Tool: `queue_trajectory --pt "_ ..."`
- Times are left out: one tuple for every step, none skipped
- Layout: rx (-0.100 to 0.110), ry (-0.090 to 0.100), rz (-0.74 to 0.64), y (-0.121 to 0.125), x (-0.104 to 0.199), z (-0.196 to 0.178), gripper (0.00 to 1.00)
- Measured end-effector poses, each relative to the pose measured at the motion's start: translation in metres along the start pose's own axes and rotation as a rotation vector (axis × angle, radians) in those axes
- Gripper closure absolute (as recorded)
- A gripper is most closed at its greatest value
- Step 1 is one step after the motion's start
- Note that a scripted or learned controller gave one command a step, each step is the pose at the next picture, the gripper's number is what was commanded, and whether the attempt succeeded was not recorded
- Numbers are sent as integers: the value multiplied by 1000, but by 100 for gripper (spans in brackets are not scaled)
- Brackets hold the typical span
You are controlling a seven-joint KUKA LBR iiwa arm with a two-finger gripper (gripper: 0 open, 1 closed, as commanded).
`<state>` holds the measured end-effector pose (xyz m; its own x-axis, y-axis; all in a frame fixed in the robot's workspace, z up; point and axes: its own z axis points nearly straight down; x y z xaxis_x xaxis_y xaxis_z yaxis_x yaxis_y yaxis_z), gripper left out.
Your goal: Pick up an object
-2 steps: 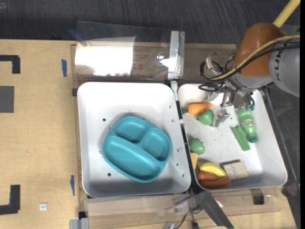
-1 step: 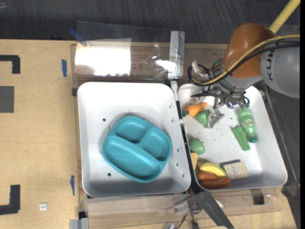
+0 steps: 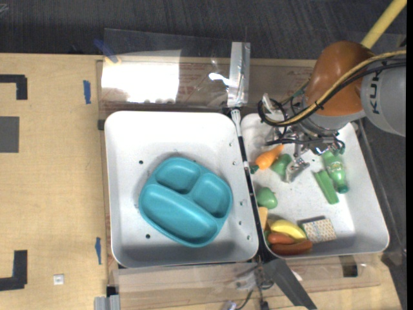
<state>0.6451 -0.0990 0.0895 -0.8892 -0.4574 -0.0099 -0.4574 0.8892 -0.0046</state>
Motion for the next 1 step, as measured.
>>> queue_trajectory --pt "-1 1 -21 11 52 -2 0"
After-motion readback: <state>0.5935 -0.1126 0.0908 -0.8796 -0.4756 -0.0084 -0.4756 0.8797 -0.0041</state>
